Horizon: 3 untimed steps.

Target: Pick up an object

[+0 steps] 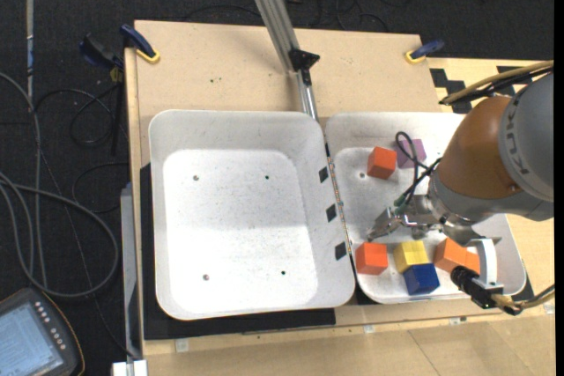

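Note:
The right bin (352,163) holds an orange cube (382,163) near its back, with a small purple piece (414,151) beside it. Along the front edge lie another orange cube (372,257), a yellow cube (411,255), a blue cube (422,278) and an orange block (458,256). My gripper (397,223) hangs low over the middle of this bin, just above the front cluster, pointing left. The arm's orange band and grey wrist cover the bin's right half.
The left bin (233,211) sits beside the right one, sharing a raised middle rim. A metal pole (269,0) slants in from the top to the bins' back edge. Clamps sit at the bench's far corners.

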Each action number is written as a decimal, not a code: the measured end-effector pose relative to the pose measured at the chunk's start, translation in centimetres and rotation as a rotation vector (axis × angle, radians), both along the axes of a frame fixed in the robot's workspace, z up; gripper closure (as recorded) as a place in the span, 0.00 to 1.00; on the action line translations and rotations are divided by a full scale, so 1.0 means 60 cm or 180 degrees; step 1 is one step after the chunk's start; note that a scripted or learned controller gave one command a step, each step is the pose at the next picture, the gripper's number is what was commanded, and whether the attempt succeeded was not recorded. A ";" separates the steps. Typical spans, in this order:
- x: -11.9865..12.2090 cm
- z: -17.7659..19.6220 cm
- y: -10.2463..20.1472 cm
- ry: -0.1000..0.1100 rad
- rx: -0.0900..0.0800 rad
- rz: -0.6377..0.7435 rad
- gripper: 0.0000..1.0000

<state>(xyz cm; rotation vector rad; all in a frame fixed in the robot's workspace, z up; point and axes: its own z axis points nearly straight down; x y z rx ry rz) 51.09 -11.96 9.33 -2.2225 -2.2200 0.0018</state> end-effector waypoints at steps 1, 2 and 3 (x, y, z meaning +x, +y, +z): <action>0.002 0.021 0.000 -0.0013 0.0001 0.0000 1.00; -0.002 0.124 -0.005 -0.0023 -0.0004 0.0009 1.00; 0.008 0.228 0.000 -0.0030 -0.0005 0.0016 1.00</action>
